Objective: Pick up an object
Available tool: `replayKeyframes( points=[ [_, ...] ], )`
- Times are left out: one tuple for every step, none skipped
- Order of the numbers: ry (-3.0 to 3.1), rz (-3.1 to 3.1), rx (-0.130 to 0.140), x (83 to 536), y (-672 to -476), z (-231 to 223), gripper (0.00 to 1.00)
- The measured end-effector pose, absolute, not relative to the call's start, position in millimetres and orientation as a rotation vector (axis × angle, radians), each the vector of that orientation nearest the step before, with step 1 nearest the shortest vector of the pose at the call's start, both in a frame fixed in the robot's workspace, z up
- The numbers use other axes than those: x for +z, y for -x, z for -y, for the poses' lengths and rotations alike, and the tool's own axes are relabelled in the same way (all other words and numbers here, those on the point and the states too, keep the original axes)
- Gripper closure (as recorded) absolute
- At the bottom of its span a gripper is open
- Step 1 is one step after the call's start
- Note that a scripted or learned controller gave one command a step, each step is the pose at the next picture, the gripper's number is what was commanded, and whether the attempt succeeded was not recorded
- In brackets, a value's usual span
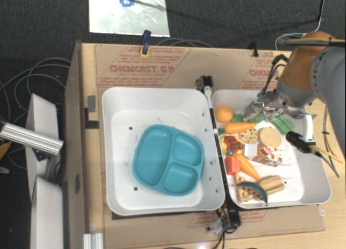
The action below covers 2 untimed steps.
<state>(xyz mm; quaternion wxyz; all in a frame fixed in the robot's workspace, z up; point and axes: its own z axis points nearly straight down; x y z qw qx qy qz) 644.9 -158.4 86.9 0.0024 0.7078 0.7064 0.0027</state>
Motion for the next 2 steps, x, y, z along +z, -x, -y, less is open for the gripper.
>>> replayKeyframes(
  points=[
    [-2.215, -2.219, 0.007, 97.4, -645.3, 157.0, 1.00],
    [-2.207, -2.229, 0.011, 191.4, -630.4, 91.7, 1.00]
  ],
)
